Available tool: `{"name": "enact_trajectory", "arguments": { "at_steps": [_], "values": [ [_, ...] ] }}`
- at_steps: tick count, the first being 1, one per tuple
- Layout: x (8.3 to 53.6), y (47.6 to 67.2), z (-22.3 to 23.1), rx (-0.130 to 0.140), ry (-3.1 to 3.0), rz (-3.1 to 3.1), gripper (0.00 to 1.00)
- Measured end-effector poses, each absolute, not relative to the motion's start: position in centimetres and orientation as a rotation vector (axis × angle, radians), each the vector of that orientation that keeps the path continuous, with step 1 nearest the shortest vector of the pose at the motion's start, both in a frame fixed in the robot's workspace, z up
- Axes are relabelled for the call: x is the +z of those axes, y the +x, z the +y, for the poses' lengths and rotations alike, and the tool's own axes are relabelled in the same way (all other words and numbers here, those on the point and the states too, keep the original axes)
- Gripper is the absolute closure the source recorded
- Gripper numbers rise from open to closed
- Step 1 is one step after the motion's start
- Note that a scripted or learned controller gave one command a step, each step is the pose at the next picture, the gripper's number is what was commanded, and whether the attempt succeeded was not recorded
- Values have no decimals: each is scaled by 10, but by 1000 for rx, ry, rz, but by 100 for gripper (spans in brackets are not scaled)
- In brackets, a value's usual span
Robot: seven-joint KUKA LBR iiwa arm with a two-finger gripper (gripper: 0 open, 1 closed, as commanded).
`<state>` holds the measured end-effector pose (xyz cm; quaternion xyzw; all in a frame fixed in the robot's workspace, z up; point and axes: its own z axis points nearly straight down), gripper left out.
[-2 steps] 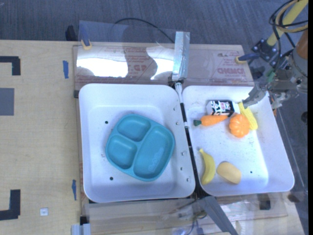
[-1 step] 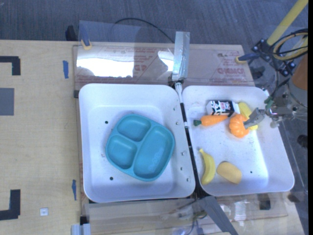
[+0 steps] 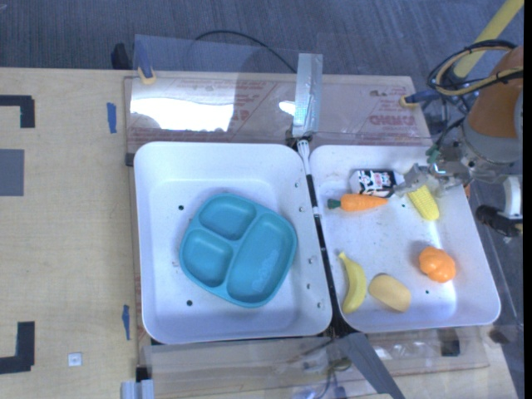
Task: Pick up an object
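We find two white bins side by side on the bench. The left bin [image 3: 158, 223] holds a blue divided tray [image 3: 238, 248] with three compartments, lying near its middle. The right bin [image 3: 465, 298] holds six loose items. At its far edge lies a small black-and-white carton [image 3: 372, 181] on its side; its print is too small for us to read. Just in front of it lies a toy carrot [image 3: 361, 204], orange with a green tip pointing left, touching or nearly touching the carton. To the right of these lies a yellow corn cob [image 3: 424, 203]. Nearer the front we note an orange fruit [image 3: 437, 264] by the right wall, a pale yellow potato-like piece [image 3: 389, 293], and a banana [image 3: 352, 282] beside the dividing wall.

The gripper [image 3: 426, 178] sits low at the far right of the right bin, just above the corn cob and beside the carton. We cannot tell how its jaws stand.

Red lettering shows on the clear panel [image 3: 249, 98] behind the bins; we cannot read it.
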<state>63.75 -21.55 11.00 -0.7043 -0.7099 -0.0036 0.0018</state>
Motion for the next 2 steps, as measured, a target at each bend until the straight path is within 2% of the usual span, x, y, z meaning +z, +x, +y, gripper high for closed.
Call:
{"name": "enact_trajectory", "arguments": {
  "at_steps": [1,2],
  "values": [
    [118,638,-218,-7,-2220,-2236,100],
    [205,670,-164,-9,-2152,-2299,100]
  ]
}}
